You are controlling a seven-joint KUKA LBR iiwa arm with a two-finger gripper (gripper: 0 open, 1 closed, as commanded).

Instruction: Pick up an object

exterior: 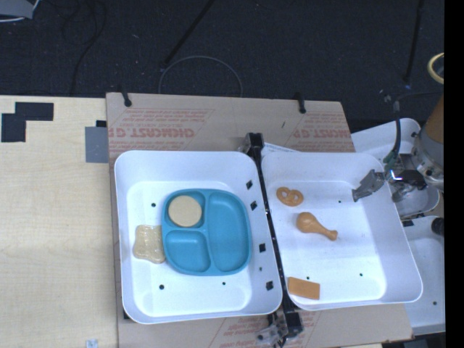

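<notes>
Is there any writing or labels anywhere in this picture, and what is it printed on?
"GROWCRAFT" or similar: red print, upside down, on the cardboard sheet behind the bins; too blurred to be sure.
More red print at the cardboard's right top and bottom edge: unreadable.
The bins, blue tray and food pieces carry no text.

The right bin [395,267] has three small things in it. A brown pretzel [290,196] lies flat near the bin's top left. Just below it and a bit to the right lies a tan drumstick [315,225], on its side, with its fat end to the left and its thin end pointing right. An orange wedge [304,288] lies flat in the bottom left corner, close to the wall. The three things do not touch each other.
</notes>
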